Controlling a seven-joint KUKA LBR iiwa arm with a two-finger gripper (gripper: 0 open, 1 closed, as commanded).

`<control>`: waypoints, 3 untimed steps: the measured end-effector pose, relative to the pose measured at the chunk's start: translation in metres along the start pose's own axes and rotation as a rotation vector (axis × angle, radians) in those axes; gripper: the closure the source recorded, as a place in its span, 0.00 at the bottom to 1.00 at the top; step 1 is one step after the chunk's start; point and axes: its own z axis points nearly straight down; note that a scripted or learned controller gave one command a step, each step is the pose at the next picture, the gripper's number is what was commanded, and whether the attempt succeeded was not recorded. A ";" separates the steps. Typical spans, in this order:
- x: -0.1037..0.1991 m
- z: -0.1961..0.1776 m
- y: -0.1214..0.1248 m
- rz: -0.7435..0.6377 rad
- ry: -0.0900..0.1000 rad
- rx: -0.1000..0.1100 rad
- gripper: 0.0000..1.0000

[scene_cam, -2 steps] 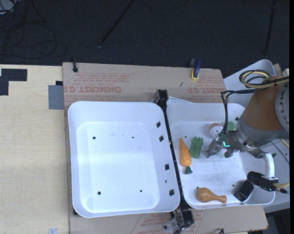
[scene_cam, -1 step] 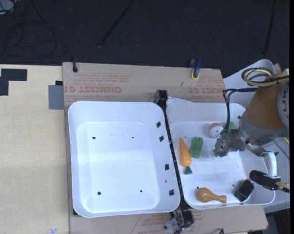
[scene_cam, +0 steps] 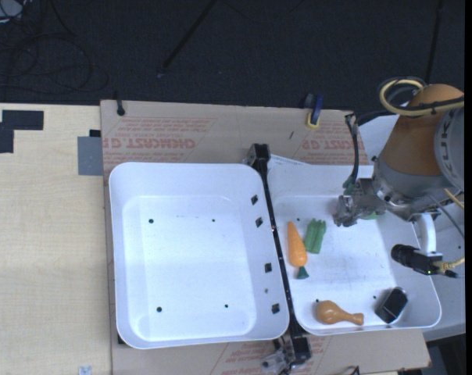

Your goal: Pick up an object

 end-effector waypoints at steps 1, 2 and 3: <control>0.074 -0.070 0.000 -0.005 0.002 -0.002 1.00; 0.133 -0.077 0.042 -0.003 0.000 0.001 1.00; 0.180 -0.082 0.065 -0.001 0.001 0.003 1.00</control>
